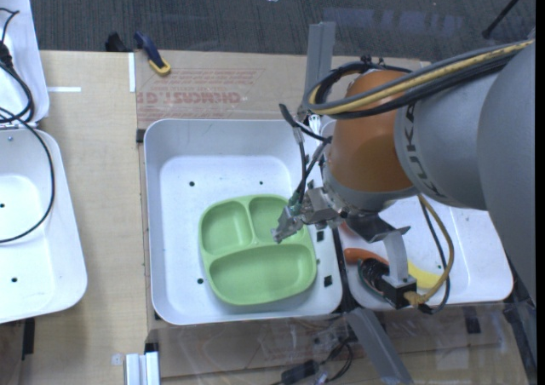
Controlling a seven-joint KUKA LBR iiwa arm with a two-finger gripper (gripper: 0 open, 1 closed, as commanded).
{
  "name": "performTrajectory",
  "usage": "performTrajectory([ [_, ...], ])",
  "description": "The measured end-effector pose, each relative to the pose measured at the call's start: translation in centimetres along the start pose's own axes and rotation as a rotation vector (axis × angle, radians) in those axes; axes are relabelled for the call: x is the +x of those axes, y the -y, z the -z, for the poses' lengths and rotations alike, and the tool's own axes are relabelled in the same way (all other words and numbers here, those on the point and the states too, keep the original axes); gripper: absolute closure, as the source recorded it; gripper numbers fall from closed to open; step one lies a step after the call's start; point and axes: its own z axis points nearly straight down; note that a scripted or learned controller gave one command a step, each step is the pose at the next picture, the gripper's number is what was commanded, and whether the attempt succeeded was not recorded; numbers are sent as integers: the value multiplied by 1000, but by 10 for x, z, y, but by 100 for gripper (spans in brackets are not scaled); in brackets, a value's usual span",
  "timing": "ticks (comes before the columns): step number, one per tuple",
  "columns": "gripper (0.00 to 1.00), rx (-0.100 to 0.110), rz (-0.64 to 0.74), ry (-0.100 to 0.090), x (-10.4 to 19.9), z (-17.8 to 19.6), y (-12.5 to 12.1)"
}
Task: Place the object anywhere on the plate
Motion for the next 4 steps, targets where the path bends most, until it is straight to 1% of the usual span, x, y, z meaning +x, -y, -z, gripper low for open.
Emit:
performTrajectory([
  [1,100,2,-3,1,-1,8,-1],
  [2,0,2,-3,1,-2,8,-1],
  [3,100,3,-5,3,-3,16,-2],
  [4,100,4,-8,4,-5,25,-3],
])
